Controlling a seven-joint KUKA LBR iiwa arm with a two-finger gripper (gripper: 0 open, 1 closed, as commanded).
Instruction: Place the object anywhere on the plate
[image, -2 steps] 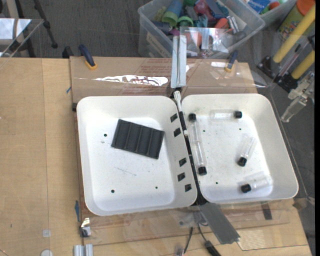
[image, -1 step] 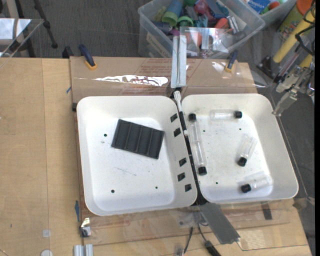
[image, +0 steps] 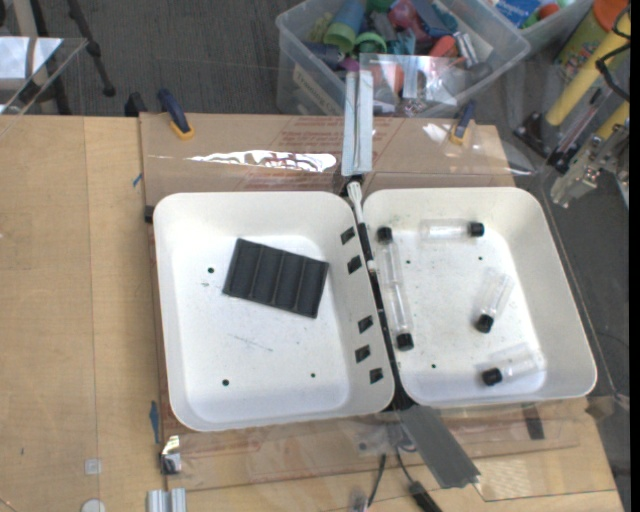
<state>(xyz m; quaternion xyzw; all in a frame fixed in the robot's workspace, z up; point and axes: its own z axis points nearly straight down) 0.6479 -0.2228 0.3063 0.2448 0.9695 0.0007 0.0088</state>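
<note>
While one plate (image: 275, 278) lies in left bin (image: 250, 385), five capped tubes (image: 492, 298) in right bin (image: 572, 330)

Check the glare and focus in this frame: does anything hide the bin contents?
Camera view: glare streak on the clear sheet behind the left bin; bins evenly lit, soft shadows; dark plate sharp; clear tubes faint against the right bin, their black caps distinct.

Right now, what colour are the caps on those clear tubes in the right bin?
Black. The camera view shows a black cap on each clear tube in the right bin.
</note>
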